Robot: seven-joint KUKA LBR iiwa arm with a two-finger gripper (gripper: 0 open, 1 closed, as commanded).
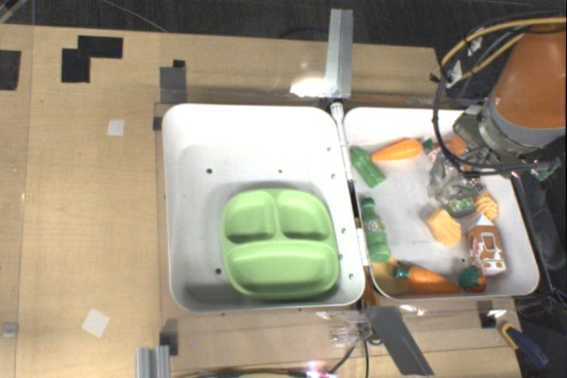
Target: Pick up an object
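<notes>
The right bin holds several toy foods. An orange carrot lies at the back, with a green vegetable beside it. A green bottle lies along the left wall. A yellow wedge, a corn piece and a brown carton sit toward the right. A second carrot rests at the front. My gripper hangs low over the middle of this bin, just above the yellow wedge, with a small greenish item at its tip.
The left bin holds a green divided plate toward its front. A metal post stands behind the wall between the bins. Cables loop over the arm's orange band at the right.
</notes>
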